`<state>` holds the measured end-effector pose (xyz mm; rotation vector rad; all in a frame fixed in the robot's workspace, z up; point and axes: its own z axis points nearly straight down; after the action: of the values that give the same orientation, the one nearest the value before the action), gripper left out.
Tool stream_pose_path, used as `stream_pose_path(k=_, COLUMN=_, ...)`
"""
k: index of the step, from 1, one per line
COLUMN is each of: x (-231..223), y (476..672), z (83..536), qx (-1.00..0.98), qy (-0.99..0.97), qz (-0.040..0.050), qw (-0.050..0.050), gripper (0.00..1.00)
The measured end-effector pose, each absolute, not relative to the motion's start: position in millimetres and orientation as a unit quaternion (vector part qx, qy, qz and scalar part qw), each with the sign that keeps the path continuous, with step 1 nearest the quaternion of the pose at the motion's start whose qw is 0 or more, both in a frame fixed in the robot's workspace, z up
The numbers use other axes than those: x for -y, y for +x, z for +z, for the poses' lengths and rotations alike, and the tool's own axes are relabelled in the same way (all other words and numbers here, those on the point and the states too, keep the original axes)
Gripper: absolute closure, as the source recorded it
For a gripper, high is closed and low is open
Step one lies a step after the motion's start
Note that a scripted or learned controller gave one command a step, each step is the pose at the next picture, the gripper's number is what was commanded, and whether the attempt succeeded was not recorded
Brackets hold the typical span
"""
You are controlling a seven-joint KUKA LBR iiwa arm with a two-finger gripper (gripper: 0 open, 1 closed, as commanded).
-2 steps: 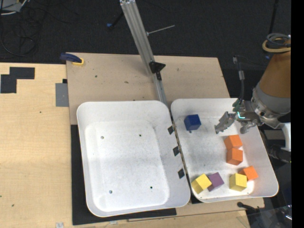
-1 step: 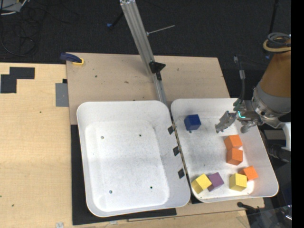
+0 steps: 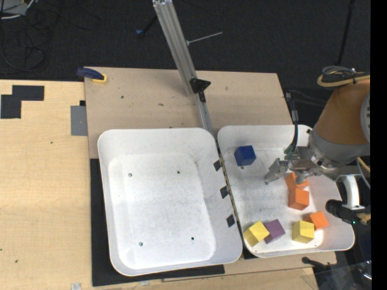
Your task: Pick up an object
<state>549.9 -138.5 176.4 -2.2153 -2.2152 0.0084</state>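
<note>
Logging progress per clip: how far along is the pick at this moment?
Done: the arm has reached into the right bin, and the hand sits directly over the tall orange block. In hand: closing in on that block; whether it is gripped cannot be told. Left: a confirmed grasp and lift. The blue cube, two yellow cubes, the purple one and a small orange one rest on the bin floor.

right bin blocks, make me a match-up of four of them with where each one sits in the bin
Things:
1. blue block
2. tall orange block
3. purple block
4. small orange block

Places:
A. near the front edge, touching a yellow block on its left
B. just under the gripper
C. alone in the back left part of the right bin
D. front right, beside the other yellow block

Pairs: 1-C, 2-B, 3-A, 4-D
</note>
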Motion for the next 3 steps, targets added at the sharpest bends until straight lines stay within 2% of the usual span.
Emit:
stream_pose_path(k=1, x=141, y=538.6, z=125, qx=0.707, qy=-0.707, qz=0.0026, qw=0.004, gripper=0.00)
stream_pose_path(k=2, x=140, y=539.3, z=92, qx=0.707, qy=-0.707, qz=0.0001, qw=0.001, gripper=0.00)
stream_pose_path(k=3, x=141, y=538.9, z=102, qx=0.705, qy=-0.709, qz=-0.0003, qw=0.002, gripper=1.00)
